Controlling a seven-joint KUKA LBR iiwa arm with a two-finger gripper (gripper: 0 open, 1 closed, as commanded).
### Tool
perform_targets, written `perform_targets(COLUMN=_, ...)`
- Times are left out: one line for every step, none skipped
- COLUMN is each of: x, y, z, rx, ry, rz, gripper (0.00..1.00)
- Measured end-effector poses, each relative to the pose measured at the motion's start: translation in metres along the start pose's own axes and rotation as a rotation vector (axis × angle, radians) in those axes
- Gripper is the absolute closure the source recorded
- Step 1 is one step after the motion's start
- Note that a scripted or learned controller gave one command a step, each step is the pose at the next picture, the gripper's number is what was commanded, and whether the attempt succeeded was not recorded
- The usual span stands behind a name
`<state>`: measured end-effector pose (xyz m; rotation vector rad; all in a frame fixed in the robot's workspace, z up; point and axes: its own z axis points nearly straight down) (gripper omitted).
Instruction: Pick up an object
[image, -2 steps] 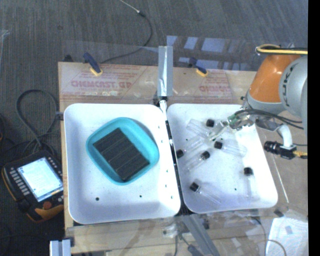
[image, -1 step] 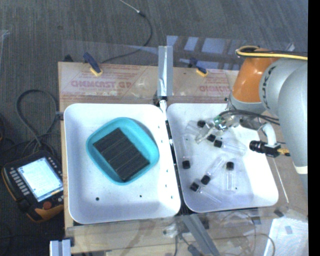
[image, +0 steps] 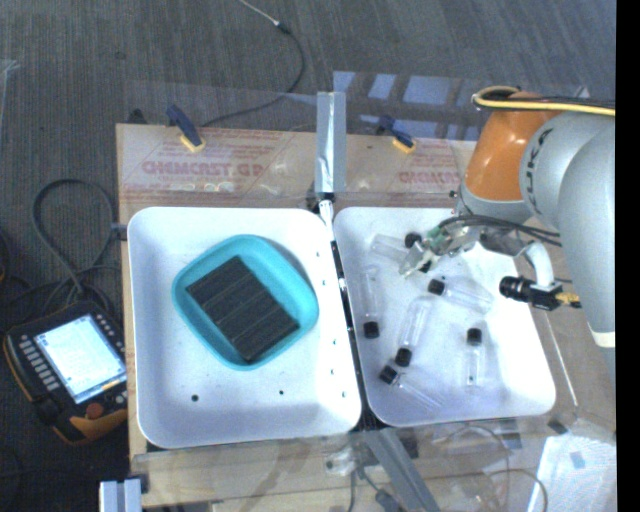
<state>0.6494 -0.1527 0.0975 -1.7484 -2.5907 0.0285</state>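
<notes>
Arm (image: 560, 170) enters from right, grey with orange band, wrist over far part of right bin (image: 540, 390). Gripper (image: 432, 250) low among clear vials; state of fingers cannot be told, nothing visibly held. Vials (image: 412, 325) with black caps lie scattered across right bin floor, several near gripper, others toward near edge. Left bin (image: 150, 400) holds teal tray (image: 245, 300) with dark ribbed pad inside. Handheld controller (image: 70, 365) sits left of tabletop (image: 230, 165).
</notes>
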Motion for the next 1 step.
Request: perform_targets(x=0.0538, y=0.0366, z=-0.1209, rx=-0.011, ry=0.002, rz=0.160, gripper=1.00)
